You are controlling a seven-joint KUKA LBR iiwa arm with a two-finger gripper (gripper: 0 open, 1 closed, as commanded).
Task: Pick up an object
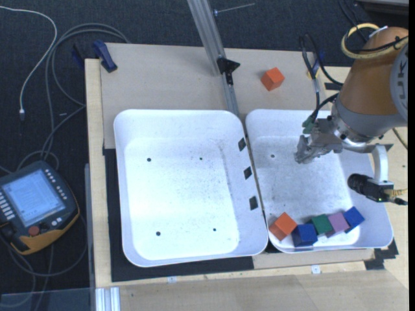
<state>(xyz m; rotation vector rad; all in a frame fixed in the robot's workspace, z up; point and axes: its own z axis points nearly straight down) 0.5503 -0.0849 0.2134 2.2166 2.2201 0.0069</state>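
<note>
Over the right bin [285, 135], toward its twelve o'clock end, the gripper [305, 154] is seen hanging; whether it is spread cannot be told. Five cubes are lined along the six o'clock wall: orange [283, 226], dark blue [304, 235], green [322, 225], purple [338, 222], blue [353, 217].

My gripper [306, 153] has bare floor all round it in the right bin [285, 180]; the only obstacles, five cubes [318, 225], crowd the near wall.
</note>
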